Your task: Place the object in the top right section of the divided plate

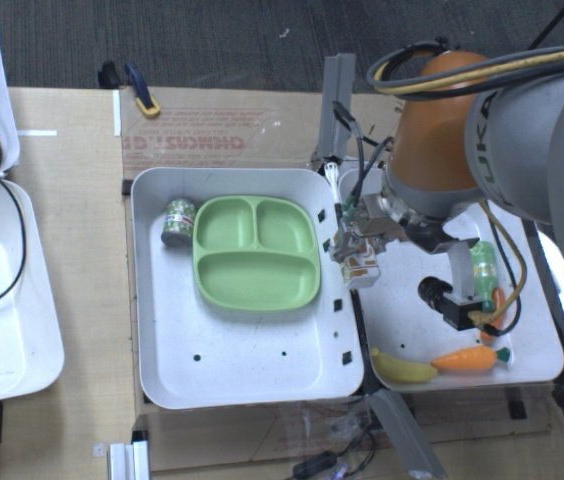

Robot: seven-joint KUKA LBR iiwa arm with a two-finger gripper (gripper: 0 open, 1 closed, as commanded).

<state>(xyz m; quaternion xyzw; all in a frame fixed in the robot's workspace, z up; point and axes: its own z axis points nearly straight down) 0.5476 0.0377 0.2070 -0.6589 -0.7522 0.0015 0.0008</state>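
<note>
Two white bins [162, 368] sit centre frame. Left bin holds green divided plate [257, 253], small can [177, 221] beside it. Gripper [358, 258] at the bins' divide grips a small box [361, 267].

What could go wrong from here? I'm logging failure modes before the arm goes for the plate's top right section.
1. The gripper carries a small box right over the wall between the two bins; a slip could drop it there.
2. The top right section of the green divided plate is small, so the box may land across a divider.
3. A small can sits against the plate's left edge, so nudging the plate could shift it.
</note>
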